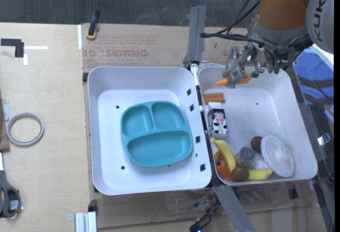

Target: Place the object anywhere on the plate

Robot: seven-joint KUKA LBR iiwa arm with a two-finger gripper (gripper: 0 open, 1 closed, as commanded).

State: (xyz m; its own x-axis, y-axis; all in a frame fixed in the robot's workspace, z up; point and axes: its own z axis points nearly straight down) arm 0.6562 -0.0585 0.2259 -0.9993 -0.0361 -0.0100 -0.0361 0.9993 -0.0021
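A blue plate (156, 132) with three compartments lies in the left white bin (101, 119); nothing rests on it. My gripper (237, 74) hangs over the far left corner of the right bin (297, 114). A small orange carrot-shaped toy (238, 80) with a green end sits between the fingers, and they are shut on it. The toy is held above the bin floor, to the right of the divider between the bins.
In the right bin lie an orange block (214, 97), a small printed box (218, 122), a banana (226, 154), a white lid (277, 155) and brown and grey round pieces. A tape roll (24, 129) and scissors (8, 199) lie on the bench's left.
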